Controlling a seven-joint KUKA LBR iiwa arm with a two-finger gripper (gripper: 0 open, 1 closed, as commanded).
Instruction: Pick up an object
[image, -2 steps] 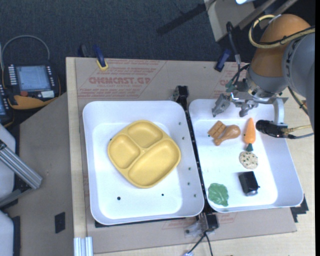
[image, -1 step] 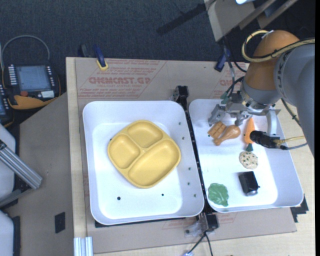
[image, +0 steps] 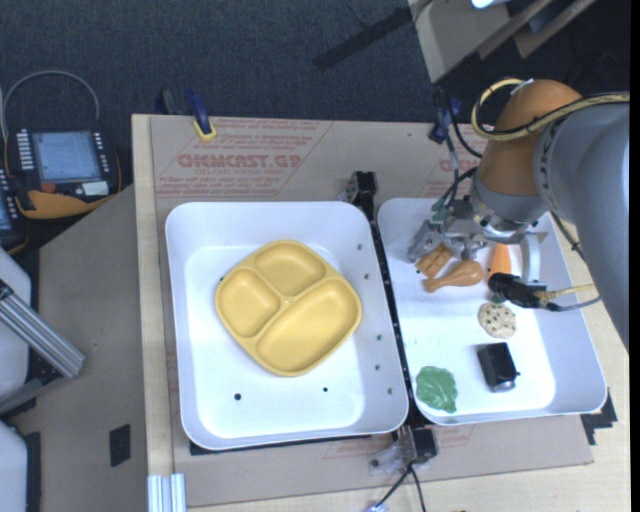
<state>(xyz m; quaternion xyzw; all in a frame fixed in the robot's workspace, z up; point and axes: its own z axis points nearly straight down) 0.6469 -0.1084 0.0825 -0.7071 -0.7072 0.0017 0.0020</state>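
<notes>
Pincer (image: 440, 243) hangs low over a tan toy chicken leg (image: 452, 275) in the right white bin (image: 560, 395); I cannot tell its grip.

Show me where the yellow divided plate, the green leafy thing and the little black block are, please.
yellow divided plate (image: 288, 318): camera view, on its large lower compartment.
green leafy thing (image: 437, 387): camera view, on its middle.
black block (image: 497, 365): camera view, on its top face.
</notes>
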